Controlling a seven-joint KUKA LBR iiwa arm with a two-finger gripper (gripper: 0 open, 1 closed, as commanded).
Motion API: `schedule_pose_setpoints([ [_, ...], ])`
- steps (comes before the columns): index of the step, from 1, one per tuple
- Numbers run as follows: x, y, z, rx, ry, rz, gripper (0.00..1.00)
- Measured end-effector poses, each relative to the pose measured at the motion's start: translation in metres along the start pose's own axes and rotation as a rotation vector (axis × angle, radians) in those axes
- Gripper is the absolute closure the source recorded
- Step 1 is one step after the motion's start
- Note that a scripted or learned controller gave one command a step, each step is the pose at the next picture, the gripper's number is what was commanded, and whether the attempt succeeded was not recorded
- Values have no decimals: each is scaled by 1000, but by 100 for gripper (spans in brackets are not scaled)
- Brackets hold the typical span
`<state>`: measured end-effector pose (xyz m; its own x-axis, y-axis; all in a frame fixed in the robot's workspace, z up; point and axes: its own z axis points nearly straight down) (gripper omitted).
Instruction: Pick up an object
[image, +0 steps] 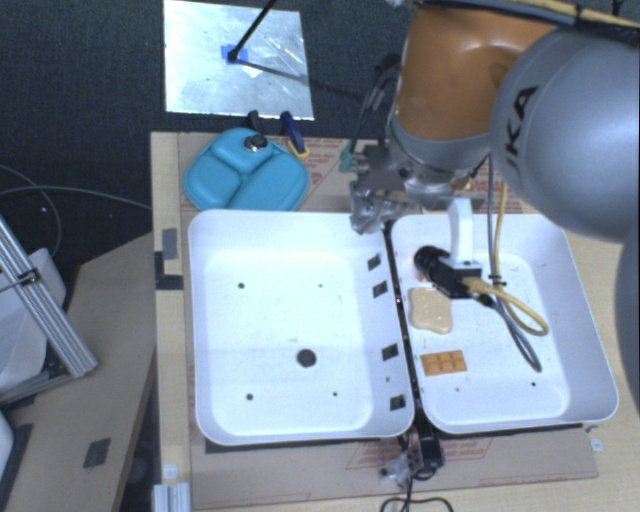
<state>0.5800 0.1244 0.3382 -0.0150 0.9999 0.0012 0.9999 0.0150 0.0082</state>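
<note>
Gripper (369, 218) poised over the far end of the seam where the two bins meet, carrying nothing that can be seen; whether it is released or clenched cannot be told from this angle. Candidate objects for the pick lie nearer the viewer. A flat tan piece (430, 311) rests on the floor of the right bin (565, 310), close to the inner wall and nearest the gripper. Just beyond it, toward the front rim, lies a small orange square (443, 362) with a gridded face, apart from the tan piece. A dark disc (306, 358) sits alone near the middle of the left bin (265, 255), well apart from the other two. Outside the bins, a blue moulded tray (245, 172) lies on the bench behind the left bin, and a silver sheet (238, 55) lies farther back still. The grey arm (565, 110) enters from the right and overhangs the far corner of the right bin.

Step in hand, as judged: approach, with no object yet reached or lifted. The next move appears to call for travel toward the front of the right bin, centring above the tan piece or the orange square, then a straight descent. Both pieces are thin and lie flat, so a grasp would likely need to reach almost to the bin floor, and the nearby inner wall leaves little room on that side.
</note>
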Motion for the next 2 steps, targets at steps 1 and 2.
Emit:
schedule_pose_setpoints([
  [1,-28,-53,17,11,-2,16,100],
  [2,-27,-50,5,4,-1,10,100],
])
